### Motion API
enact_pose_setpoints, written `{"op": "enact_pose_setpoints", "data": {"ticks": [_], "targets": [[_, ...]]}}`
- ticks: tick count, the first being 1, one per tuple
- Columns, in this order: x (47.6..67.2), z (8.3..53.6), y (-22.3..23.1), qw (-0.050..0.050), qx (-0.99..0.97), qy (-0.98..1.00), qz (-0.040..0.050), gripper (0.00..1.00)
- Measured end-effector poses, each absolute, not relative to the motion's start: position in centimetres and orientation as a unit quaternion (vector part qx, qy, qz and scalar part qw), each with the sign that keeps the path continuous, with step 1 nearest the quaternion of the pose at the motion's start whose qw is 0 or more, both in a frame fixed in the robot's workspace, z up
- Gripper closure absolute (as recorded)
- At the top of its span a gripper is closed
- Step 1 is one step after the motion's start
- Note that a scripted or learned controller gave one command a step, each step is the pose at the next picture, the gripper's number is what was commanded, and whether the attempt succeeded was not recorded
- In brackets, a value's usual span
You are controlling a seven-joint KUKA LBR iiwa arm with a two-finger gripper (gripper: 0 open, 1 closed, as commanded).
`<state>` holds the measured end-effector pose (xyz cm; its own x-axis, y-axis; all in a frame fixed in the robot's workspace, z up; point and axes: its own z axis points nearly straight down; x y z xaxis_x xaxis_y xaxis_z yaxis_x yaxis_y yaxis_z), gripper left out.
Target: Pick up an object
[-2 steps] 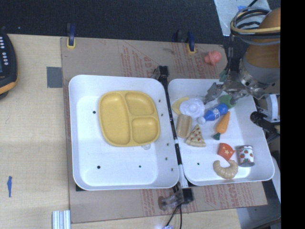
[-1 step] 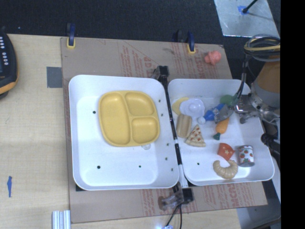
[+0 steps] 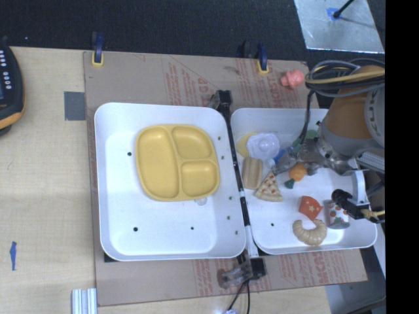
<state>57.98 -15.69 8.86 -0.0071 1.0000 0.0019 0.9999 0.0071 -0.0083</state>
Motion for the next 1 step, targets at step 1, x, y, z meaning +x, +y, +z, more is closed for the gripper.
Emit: {"op": "enact_pose_setpoints", "data": {"ticks": [1], "targets": [[58.06, 10.26, -15.99, 0.001, -0.705, -0.709, 0.0020, 1.00]]}}
